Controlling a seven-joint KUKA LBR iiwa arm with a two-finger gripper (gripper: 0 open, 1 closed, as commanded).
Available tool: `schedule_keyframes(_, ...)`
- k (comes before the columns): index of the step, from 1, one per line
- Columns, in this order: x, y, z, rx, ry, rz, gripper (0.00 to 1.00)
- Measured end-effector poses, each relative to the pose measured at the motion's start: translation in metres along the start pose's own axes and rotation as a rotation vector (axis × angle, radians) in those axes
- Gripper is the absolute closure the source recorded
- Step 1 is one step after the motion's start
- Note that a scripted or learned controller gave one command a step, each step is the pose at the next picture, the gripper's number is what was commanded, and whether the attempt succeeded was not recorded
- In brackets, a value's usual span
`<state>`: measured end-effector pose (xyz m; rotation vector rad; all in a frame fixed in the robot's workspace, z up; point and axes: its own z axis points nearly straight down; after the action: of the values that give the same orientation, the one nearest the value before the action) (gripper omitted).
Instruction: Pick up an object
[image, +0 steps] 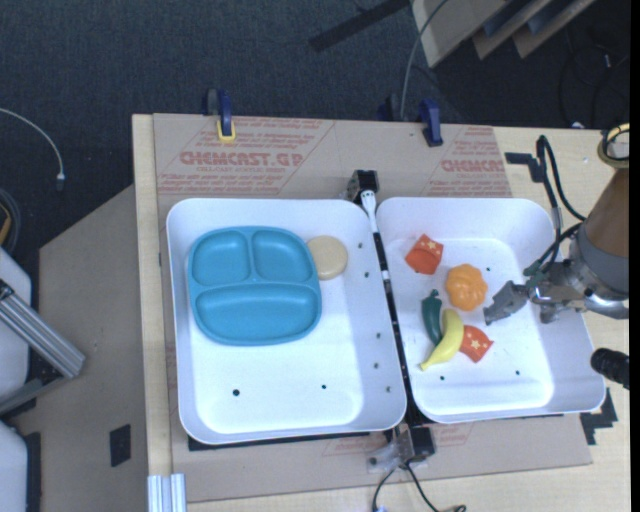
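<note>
Gripper (503, 302) state could not be told; crowded orange (466, 286), banana (444, 342) and pepper (432, 315) risked a glancing miss.

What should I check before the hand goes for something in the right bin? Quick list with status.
1. Targets in right bin: ok; red block, orange, green pepper, banana, red piece.
2. Hand over right bin: ok, just right of the orange.
3. Hand carrying nothing: ok.
4. Finger opening: cannot tell.
5. Target isolation: not ok; banana touches pepper and red piece.
6. Left bin items, blue tray and tan disc, away from hand: ok.
</note>
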<state>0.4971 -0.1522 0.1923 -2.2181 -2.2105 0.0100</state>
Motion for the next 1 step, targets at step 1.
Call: schedule_keyframes(1, 0.0002, 0.0028, -0.005, -0.011, -0.002, -0.003, 0.0)
